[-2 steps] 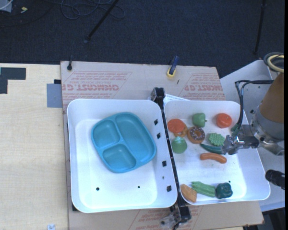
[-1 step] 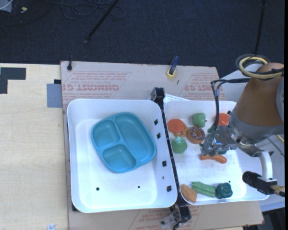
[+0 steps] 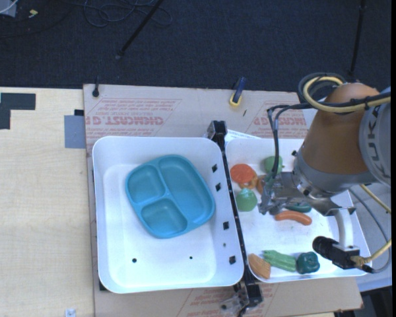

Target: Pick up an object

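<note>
Your hand sat low in the right bin, over the toys at its left side, but you could not tell from this angle what state it was in. Beside it lay a green piece, an orange round one and an orange carrot-like one. Nothing looked lifted yet, so the pick was probably all left to do. The left bin held a blue tray.
</note>
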Controlling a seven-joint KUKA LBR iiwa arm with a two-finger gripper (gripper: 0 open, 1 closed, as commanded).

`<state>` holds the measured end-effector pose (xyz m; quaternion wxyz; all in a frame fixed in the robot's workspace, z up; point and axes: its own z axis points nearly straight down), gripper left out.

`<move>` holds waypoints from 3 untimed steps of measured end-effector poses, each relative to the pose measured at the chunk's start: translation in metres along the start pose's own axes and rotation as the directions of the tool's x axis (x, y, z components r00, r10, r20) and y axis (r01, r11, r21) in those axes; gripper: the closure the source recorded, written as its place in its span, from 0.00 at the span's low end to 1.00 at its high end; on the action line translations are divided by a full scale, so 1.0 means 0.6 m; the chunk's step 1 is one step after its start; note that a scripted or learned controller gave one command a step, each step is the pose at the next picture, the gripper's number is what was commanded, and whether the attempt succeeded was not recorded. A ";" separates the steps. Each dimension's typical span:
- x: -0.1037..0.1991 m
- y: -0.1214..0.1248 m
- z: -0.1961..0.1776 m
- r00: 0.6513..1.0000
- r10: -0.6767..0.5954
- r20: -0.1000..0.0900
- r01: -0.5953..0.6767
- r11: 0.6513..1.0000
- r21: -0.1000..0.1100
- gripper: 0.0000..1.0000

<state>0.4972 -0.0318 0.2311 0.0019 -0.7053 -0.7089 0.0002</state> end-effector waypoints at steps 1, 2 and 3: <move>0.094 -0.005 -0.012 1.000 -0.001 0.000 0.001 1.000 0.000 1.00; 0.179 -0.005 0.020 1.000 0.001 0.001 -0.001 1.000 0.004 1.00; 0.218 0.008 0.023 1.000 0.003 0.002 -0.003 1.000 0.002 1.00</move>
